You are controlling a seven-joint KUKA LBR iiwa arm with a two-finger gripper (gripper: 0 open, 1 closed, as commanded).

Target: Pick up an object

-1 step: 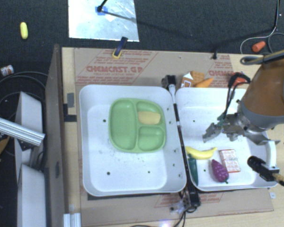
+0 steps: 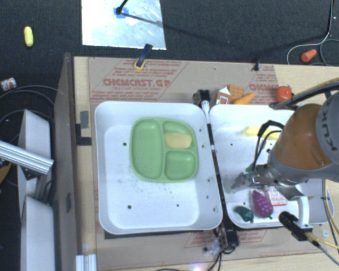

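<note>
The bench [image 2: 158,75] bears two white bins [image 2: 116,208] side by side.

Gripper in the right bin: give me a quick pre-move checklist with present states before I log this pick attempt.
1. Gripper over the right bin: ok.
2. Target in reach: purple grape bunch lies just beside the gripper: ok.
3. Anything between the fingers: cannot tell.
4. Neighbour crowding: dark green toy close beside the grapes: not ok.
5. Left bin's green divided plate with yellow item, apart from the arm: ok.
</note>
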